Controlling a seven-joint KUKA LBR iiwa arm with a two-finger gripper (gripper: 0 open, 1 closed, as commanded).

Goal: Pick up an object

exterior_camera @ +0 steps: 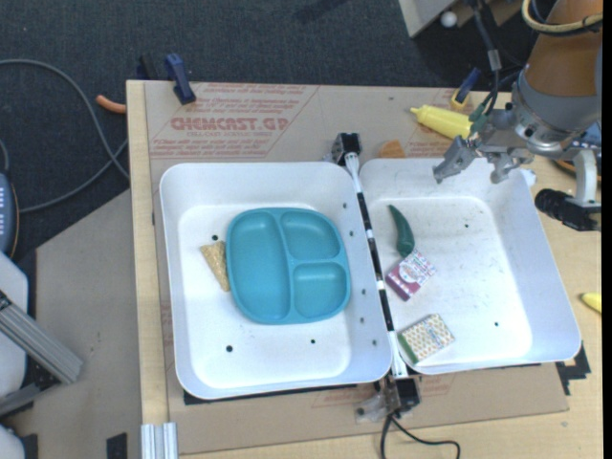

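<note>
My gripper (pixel 475 163) hangs over the far rim of the right bin (pixel 535 285), open, with nothing between its fingers. Below and to its left, a green pepper-shaped item (pixel 400 229) lies near the bin's left wall. A small pink and white packet (pixel 411 275) sits just under it. A yellowish patterned sponge-like block (pixel 426 336) rests at the near left corner of the same bin. All three lie apart from the gripper.
The left bin (pixel 186 256) holds a teal divided plate (pixel 288 264) with a tan cracker-like piece (pixel 216 261) tucked at its left edge. A yellow object (pixel 442 120) lies on the bench behind the right bin. Black clips (pixel 345 146) join the bins.
</note>
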